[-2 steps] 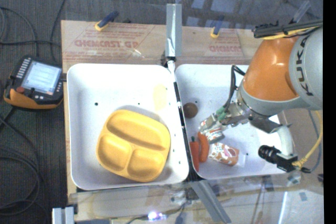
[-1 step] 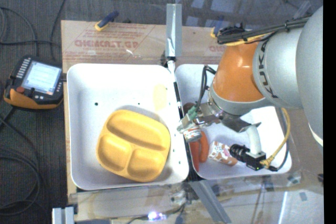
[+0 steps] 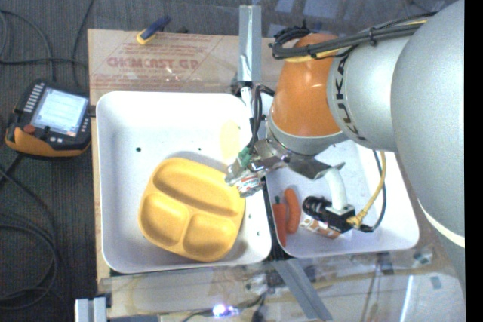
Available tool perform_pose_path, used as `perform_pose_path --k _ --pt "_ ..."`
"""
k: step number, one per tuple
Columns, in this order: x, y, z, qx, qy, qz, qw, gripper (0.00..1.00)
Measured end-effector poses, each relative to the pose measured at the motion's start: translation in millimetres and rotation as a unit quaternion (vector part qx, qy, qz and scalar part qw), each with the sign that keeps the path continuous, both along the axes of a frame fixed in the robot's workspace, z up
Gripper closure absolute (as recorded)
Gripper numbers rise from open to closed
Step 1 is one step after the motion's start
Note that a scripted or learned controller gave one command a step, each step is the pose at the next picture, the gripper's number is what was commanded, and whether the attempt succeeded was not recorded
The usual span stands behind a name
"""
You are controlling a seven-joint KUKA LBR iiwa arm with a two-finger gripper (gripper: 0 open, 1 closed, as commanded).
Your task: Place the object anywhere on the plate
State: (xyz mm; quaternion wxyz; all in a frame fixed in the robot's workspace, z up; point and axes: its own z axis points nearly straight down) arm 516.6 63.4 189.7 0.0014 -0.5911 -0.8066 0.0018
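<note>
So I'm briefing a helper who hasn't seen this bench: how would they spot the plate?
Find the left white bin of the two. The plate lies in its lower half: yellow, rounded, moulded into three compartments. It is the largest thing in that bin, with the gripper at its upper right edge.

Plate (image 3: 192,216): yellow, divided, lying in the left bin (image 3: 128,117).
Gripper (image 3: 246,176): over the plate's upper right edge, beside the wall between the bins.
Carrot-like object (image 3: 284,215): orange, in the right bin (image 3: 392,234), near the divider.
Pendant (image 3: 51,119): left of the worktop.
</note>
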Motion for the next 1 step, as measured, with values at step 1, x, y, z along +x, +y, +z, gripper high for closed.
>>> perform_pose_path --k 1 --pt "0.0 0.0 0.0 0.0001 0.000 0.000 1.0000 0.00"
